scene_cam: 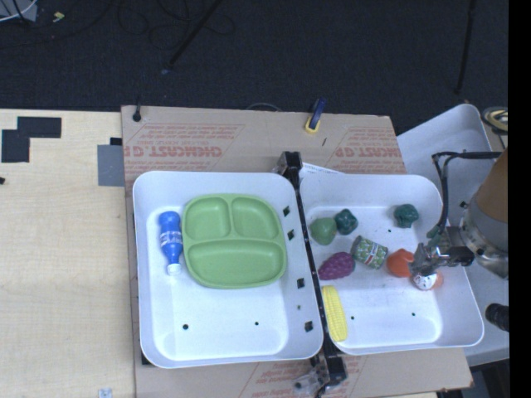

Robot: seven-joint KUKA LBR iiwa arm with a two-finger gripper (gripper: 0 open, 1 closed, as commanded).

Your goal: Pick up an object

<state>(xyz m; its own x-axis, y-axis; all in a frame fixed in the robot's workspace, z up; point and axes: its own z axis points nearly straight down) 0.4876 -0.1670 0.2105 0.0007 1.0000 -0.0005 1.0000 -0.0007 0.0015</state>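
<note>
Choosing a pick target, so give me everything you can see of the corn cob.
The corn cob is yellow and looks like plastic. It lies flat on the floor of the right bin, lengthwise along the bin's left wall and close against it. It lies just below the purple grapes, apart from the gripper.

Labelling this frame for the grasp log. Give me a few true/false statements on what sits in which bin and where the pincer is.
1. The blue bottle lies in the left bin, beside the green divided plate. True.
2. The yellow corn lies on the green plate. False: it lies in the right bin, near the divider.
3. The pincer is over the right bin, next to the orange object. True.
4. The purple grapes are in the left bin. False: they are in the right bin.
5. The right bin holds one object. False: it holds several.
</note>
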